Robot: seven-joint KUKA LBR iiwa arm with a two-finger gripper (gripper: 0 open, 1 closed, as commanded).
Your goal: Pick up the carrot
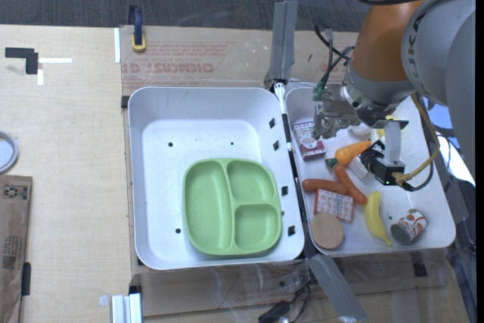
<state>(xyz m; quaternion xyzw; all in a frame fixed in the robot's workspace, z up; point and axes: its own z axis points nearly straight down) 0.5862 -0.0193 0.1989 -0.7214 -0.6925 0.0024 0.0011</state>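
The gripper hangs above the right bin; I cannot tell its state. The carrot lies close to 2 sausages, so a grasp may catch those instead.

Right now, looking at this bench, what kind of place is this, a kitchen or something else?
Most likely a robotics lab test bench, not a kitchen. A grey arm with an orange band reaches over two shallow white bins, one holding a green divided plastic plate, the other what look like toy foods such as an orange carrot.
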